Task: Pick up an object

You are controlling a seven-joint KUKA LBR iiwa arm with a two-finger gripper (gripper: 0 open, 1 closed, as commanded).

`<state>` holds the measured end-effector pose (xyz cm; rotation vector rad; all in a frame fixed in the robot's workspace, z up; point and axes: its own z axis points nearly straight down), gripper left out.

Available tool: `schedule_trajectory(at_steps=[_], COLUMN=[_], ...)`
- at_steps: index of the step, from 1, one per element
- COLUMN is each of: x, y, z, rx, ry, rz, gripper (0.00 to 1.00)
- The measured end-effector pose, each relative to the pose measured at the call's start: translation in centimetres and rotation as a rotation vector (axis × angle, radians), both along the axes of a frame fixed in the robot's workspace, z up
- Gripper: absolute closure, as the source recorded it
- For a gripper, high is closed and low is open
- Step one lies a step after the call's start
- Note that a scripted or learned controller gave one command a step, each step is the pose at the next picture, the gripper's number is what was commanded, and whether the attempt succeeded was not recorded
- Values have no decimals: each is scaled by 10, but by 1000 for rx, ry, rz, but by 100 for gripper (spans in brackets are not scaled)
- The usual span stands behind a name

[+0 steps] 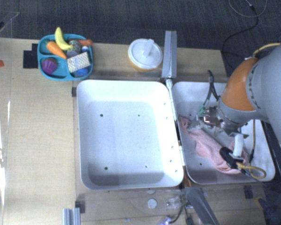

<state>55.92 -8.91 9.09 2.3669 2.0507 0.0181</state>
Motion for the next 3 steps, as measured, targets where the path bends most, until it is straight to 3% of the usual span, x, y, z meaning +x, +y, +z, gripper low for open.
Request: schedule_trajectory(at_steps=[1, 2, 3], x=[24, -28, -31], y=[-72, -36, -1], z=[0, 1, 1], rx=[-6, -7, -12], ry=[0, -3, -5], rz=[92, 241, 422], gripper=[0, 0, 0])
